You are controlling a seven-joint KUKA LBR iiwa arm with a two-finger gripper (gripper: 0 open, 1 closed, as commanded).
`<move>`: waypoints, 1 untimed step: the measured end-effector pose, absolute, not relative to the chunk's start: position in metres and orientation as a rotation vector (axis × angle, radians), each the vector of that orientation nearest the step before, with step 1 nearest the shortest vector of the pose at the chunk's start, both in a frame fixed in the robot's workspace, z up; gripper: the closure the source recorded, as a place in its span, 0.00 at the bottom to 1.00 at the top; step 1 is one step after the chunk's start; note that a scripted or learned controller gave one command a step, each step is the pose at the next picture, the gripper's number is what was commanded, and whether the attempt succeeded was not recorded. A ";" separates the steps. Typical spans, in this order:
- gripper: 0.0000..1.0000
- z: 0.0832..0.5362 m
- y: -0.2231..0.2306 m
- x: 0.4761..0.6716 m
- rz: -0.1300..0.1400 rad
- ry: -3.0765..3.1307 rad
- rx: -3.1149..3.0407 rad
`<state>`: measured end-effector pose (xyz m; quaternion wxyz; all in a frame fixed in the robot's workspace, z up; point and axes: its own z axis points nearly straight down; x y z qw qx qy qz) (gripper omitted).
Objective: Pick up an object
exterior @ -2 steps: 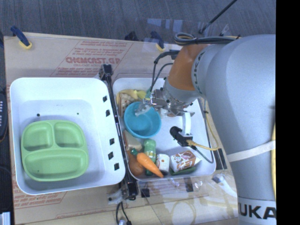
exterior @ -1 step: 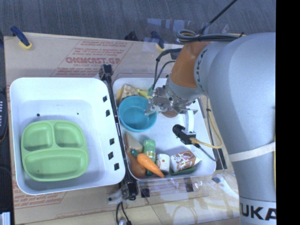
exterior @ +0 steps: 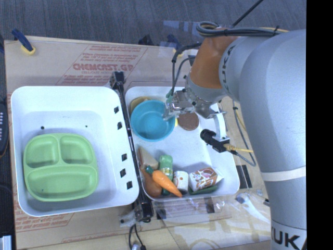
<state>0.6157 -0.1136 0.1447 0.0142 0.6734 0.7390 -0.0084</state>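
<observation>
The blue bowl (exterior: 151, 121) is seen in the right bin (exterior: 229, 165), toward the bench's far edge, with the pincer (exterior: 173, 108) at its right rim. Whether the pincer is clenched or released cannot be told. A carrot (exterior: 165, 182) and small packets are piled along the bin's near wall, and a green tray (exterior: 61, 165) lies in the left bin (exterior: 31, 100).

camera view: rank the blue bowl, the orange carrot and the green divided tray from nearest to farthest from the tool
1. The round blue plastic bowl, in the right bin's upper left, right beside the tool.
2. The orange carrot, along the right bin's lower edge, well below the tool.
3. The light green divided plastic tray, in the left bin, farthest off to the left.
</observation>
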 end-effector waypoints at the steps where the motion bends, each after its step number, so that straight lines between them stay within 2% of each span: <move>1: 1.00 0.172 -0.122 0.540 -0.012 2.385 2.048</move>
